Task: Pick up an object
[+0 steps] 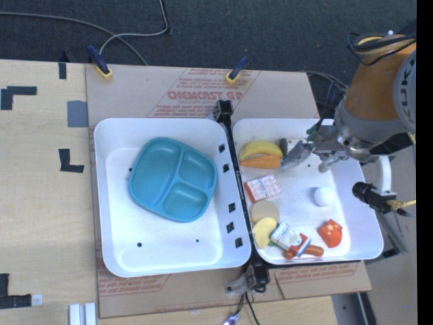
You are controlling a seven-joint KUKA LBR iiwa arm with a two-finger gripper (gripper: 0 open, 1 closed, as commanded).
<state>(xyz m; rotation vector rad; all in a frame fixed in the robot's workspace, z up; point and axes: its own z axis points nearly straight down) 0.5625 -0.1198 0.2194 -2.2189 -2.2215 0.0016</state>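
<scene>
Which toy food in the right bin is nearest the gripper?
The banana, at the bin's far left, beside the gripper. The white egg and red pepper lie farther off.

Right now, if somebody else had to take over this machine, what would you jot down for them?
Pincer: hanging low over the top of the right bin, near the banana. Nothing is visible between its fingers; whether they are open or shut cannot be told.

Things: the right bin holds the banana with an orange piece beside it, a red-and-white packet, a white ball, a red pepper-like toy, a small carton and yellow slices. The left bin holds a blue divided plate.

Done: nothing lifted yet.
Left: grip one item and raise it.
</scene>
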